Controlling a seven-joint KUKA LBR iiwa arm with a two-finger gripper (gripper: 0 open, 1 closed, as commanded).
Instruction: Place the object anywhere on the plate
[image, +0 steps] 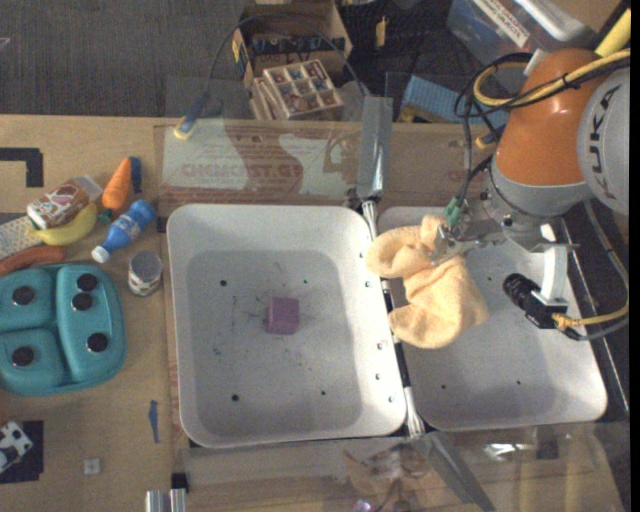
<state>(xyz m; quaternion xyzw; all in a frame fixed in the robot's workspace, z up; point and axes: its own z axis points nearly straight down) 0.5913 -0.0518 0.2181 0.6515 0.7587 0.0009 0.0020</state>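
Two white bins sit on the worktop. At the right bin, a yellow cloth hangs pinched in the gripper. No plate is identifiable.

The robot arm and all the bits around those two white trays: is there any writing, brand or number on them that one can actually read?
"KUKA", partly cut off at the frame edge: on the grey arm.
Large mirrored lettering on the clear sheet behind the left bin: too faint to read.
Label on the small blue bottle: too small to read.
Wrapper of the packet by the banana: blurred, unreadable.
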